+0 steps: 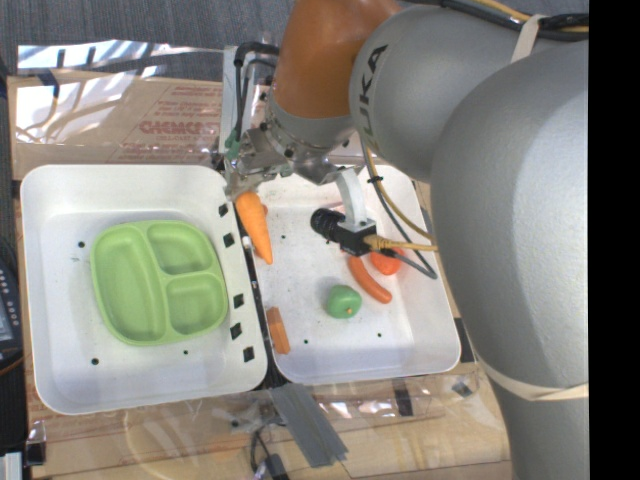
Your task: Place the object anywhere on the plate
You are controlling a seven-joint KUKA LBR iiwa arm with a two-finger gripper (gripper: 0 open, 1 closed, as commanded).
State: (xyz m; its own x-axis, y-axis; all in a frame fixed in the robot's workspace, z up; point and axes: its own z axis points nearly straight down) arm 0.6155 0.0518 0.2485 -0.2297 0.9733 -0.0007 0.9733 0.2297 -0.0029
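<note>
A green divided plate [160, 280] lies in the left bin [50, 218]. An orange carrot [254, 226] hangs point-down over the near-left part of the right bin [420, 338], just beside the wall between the two bins. My gripper [238, 186] is directly above it, and its fingers are shut on the carrot's thick top end. The carrot is to the right of the plate and apart from it. The wrist and orange band rise above the gripper and hide the back of the right bin.
In the right bin lie a green round fruit [343, 301], a long orange-red vegetable [369, 279] and a small orange round piece [386, 262]. A short orange stick [278, 330] rests by the dividing wall. A black cable fitting [335, 226] hangs from the wrist.
</note>
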